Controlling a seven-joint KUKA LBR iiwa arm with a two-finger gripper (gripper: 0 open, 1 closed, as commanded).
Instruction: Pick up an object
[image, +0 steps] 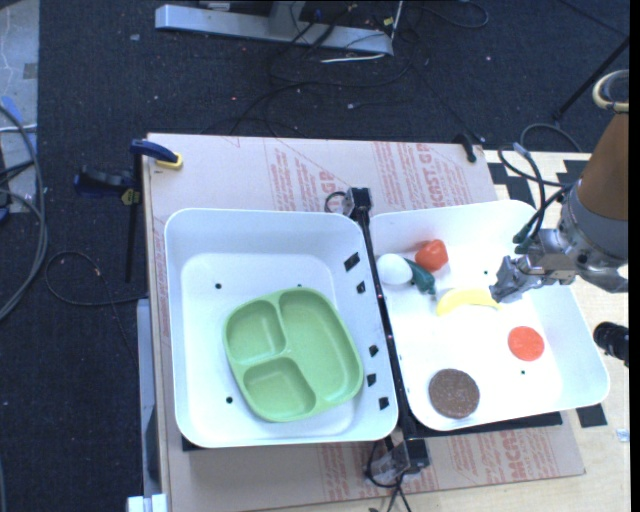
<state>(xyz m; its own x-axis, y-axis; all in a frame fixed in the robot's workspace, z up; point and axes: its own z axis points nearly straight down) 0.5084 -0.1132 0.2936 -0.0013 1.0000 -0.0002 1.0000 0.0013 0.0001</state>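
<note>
Overhead slanted view of a tabletop (300, 165) surfaced with pale printed board, carrying two shallow white bins side by side. The left bin (190, 260) contains a light green divided plate (292, 353) with three compartments, lying flat and turned slightly askew, towards the near side of the bin. The right bin (575, 385) contains five loose objects. A white egg-shaped object (393, 269) lies near the bin's left wall, just beside a small dark green piece (424, 282); a red-orange object resembling a tomato or pepper (431, 254) sits just behind them. A yellow banana-shaped object (466, 299) lies near the middle of the bin, its right end touching or passing beneath the tool (507, 281). An orange disc (526, 343) lies nearer the camera, to the right, and a brown round disc (454, 393) lies close to the bin's near wall, well apart from the banana-shaped object.

The grey arm (590, 240), with its orange band visible above the wrist, enters from the right and lowers the tool over the right bin at the banana-shaped object's right end. Whether the tool's fingers are spread or closed cannot be told at this resolution, nor whether the object lies between them. A blue and yellow clamp (155, 153) grips the far left corner of the tabletop; cables cross the dark floor (80, 60) beyond.
</note>
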